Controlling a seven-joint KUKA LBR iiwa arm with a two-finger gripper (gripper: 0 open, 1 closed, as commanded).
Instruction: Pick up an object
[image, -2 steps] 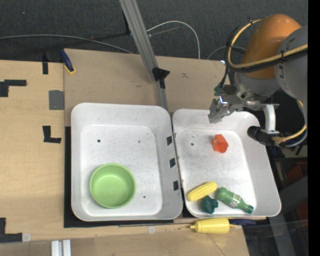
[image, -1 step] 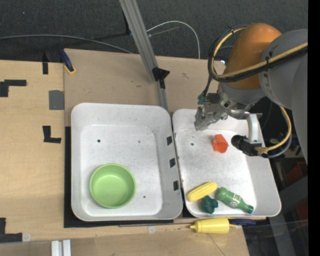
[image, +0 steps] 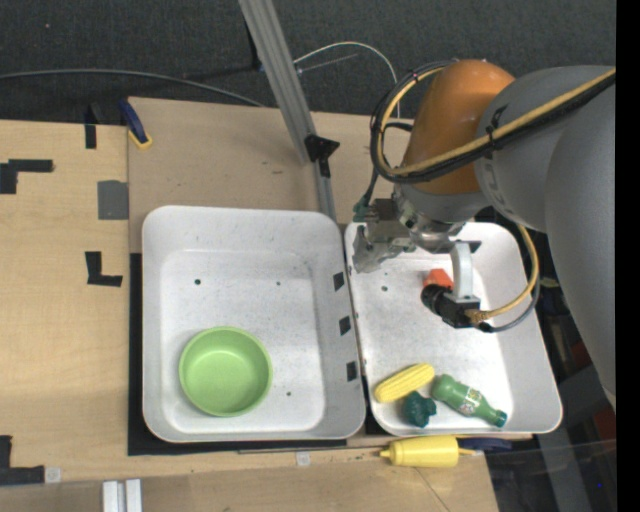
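Hand (image: 372, 248) low over the far-left corner of the right bin (image: 530, 395), just beside the divider rims; finger state not discernible, wrist and cabling in the way. Nothing seen between the fingers, so no grasp claimed. Candidate objects all in the right bin: small orange-red piece (image: 437, 277) mid-bin beside the black cable fitting (image: 446, 305); toy corn cob (image: 403, 382), dark teal piece (image: 418, 408) and green toy bottle (image: 468, 398) clustered at the near edge, touching or nearly so. Cluster likely awkward for a clean two-finger pick; orange-red piece more isolated. Left bin (image: 165, 240) carrying a green bowl (image: 225, 371) in its near-left part, upright, well apart from the hand. Yellow bottle-like item (image: 424, 452) lying on the counter (image: 60, 300) just outside the right bin's near rim. Pick judged not yet made; hand well apart from the near-edge cluster.
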